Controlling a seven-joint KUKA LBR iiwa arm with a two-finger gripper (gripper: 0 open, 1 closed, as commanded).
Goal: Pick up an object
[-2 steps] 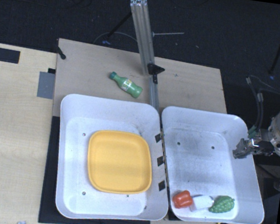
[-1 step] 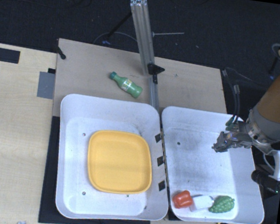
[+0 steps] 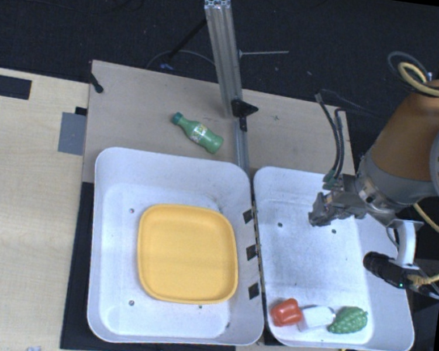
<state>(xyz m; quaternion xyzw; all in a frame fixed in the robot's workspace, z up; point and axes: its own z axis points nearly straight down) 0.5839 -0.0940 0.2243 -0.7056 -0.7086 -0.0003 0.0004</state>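
Waiting at the near edge of the right bin (image 3: 395, 315) lie three small things in a row, touching: a red piece (image 3: 287, 312), a white block (image 3: 317, 317) and a green cluster (image 3: 348, 320). Any one would do as my pick. My gripper (image 3: 324, 211) hangs over that bin's far half, well apart from them; I cannot tell its state. The left bin (image 3: 118, 196) holds one yellow plate (image 3: 188, 253). One green bottle (image 3: 197, 133) lies on the bench beyond.
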